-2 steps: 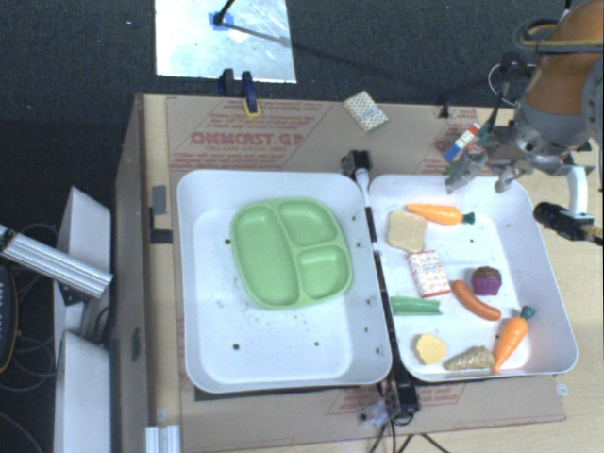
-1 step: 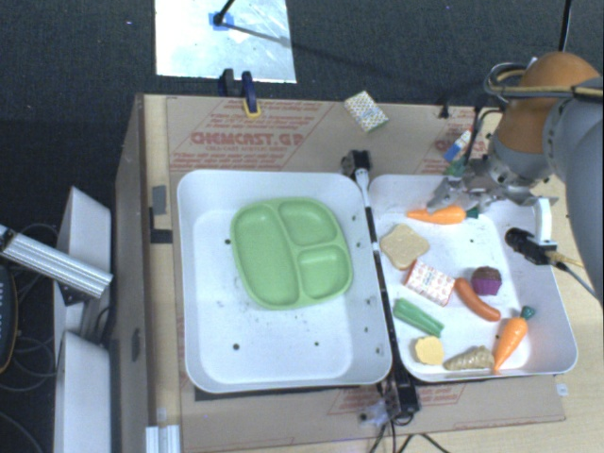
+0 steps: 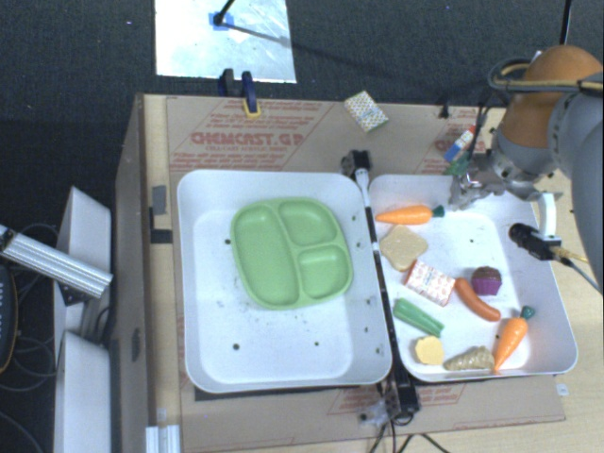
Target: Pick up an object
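Observation:
The right bin [image 3: 477, 239] holds several toy foods. An orange carrot [image 3: 406, 216] lies at its far left, with a tan bread slice [image 3: 404, 247] and a red-and-white box [image 3: 430, 282] below it. An orange sausage [image 3: 477, 300] and a purple piece [image 3: 486, 279] sit mid-right. Along the front lie a green piece [image 3: 417, 315], a yellow piece [image 3: 428, 350], a beige cone [image 3: 470, 358] and a second carrot [image 3: 510, 338]. My gripper [image 3: 462, 194] hangs over the bin's far edge, just right of the first carrot's green tip.
The left bin [image 3: 217, 347] bears a green divided plate [image 3: 293, 253]. The grey arm [image 3: 543, 130] comes in from the upper right. A small patterned block [image 3: 365, 110] and a blue clamp [image 3: 247, 90] lie on the cardboard behind the bins.

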